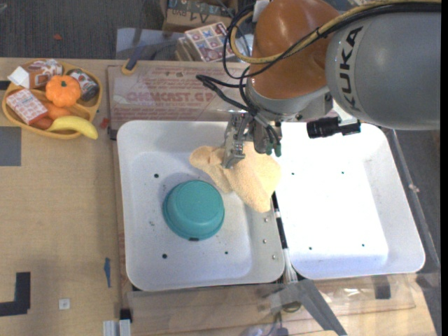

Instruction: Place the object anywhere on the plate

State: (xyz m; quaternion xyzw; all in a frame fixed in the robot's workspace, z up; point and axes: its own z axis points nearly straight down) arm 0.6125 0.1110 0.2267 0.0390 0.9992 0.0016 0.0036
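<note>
A teal round plate sits in the left white bin, left of its middle. A pale yellow, floppy cloth-like object lies in the same bin just up and right of the plate, reaching the bin's right wall and touching or nearly touching the plate's rim. My gripper hangs right over the object's upper part. Its fingers stand apart, and the left fingertip is down at the object's surface. The object looks to be resting on the bin floor, with nothing pinched between the fingers.
The right white bin lies beside the left one. The big grey and orange arm covers the back of both bins. A yellow dish of toy food stands at the far left of the wooden bench.
</note>
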